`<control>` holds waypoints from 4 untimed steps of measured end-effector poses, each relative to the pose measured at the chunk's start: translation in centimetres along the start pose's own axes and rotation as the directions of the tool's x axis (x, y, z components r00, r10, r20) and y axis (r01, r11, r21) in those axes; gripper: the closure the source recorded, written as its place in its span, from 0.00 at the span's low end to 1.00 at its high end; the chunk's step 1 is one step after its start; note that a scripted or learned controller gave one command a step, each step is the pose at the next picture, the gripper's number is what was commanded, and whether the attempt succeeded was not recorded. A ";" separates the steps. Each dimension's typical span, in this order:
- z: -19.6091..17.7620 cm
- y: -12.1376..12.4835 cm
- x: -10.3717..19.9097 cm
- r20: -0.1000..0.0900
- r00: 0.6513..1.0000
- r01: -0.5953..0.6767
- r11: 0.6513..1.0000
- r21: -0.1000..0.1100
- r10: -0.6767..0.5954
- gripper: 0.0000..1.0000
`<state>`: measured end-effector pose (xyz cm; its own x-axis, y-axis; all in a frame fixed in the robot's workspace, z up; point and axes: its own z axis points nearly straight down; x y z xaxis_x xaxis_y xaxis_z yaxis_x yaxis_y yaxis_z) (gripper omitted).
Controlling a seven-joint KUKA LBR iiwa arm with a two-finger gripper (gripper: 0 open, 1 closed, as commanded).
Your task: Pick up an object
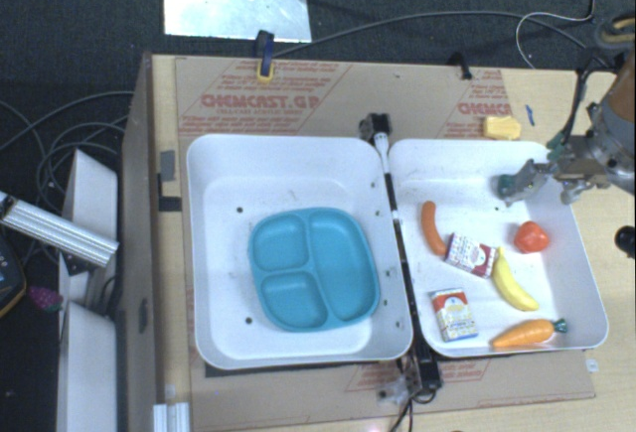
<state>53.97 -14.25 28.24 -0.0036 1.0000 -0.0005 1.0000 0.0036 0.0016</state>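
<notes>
Carrot [524, 332] lies at front of right bin [586, 273], w/ banana [514, 282] behind; gripper [517, 184] hovers above tomato [532, 237], grip state unclear.

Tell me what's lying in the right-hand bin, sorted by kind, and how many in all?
Sausage: 1
Tomato: 1
Banana: 1
Carrot: 1
Small cartons: 2, one beside the sausage, one nearer the front
Total: 6
</notes>
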 end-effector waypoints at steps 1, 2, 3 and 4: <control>14.3 -2.3 6.1 -0.002 1.000 0.000 1.000 0.005 0.000 0.00; 19.9 4.0 5.4 -0.001 1.000 -0.001 1.000 0.001 0.001 0.00; 18.8 4.1 5.4 -0.001 1.000 0.000 1.000 -0.001 0.000 1.00; 9.7 4.1 12.0 -0.002 1.000 0.001 1.000 -0.003 -0.001 1.00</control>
